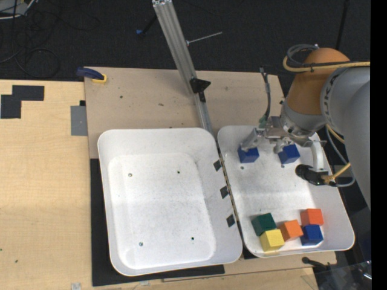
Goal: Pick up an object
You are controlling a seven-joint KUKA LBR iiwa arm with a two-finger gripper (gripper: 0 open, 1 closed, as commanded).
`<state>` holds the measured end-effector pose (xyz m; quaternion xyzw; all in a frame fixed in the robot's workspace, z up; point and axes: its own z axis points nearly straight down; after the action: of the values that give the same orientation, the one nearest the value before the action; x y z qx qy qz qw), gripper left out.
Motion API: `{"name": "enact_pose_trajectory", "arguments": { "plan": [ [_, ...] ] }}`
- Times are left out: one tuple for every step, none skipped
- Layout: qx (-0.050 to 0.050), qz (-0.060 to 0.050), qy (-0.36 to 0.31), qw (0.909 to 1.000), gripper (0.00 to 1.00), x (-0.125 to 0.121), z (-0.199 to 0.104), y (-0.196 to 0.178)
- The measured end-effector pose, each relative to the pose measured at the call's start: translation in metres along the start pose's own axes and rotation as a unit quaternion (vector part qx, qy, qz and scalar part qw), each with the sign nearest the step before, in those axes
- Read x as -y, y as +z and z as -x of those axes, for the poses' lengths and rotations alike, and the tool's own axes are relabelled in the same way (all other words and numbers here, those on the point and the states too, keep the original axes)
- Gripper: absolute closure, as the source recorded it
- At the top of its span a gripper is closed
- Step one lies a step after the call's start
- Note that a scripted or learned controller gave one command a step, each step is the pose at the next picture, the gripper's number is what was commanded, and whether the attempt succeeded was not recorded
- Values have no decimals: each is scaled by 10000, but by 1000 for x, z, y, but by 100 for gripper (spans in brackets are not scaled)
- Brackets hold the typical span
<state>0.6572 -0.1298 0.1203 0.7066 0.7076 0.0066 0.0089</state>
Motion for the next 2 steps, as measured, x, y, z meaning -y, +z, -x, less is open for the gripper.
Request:
{"name": "enact_pose_trajectory", "arguments": {
  "plan": [
    [-6, 14, 12, 10000, 100, -1, 0, -10],
    [-14, -100, 7, 9999, 100, 2, 1, -53]
  ]
}}
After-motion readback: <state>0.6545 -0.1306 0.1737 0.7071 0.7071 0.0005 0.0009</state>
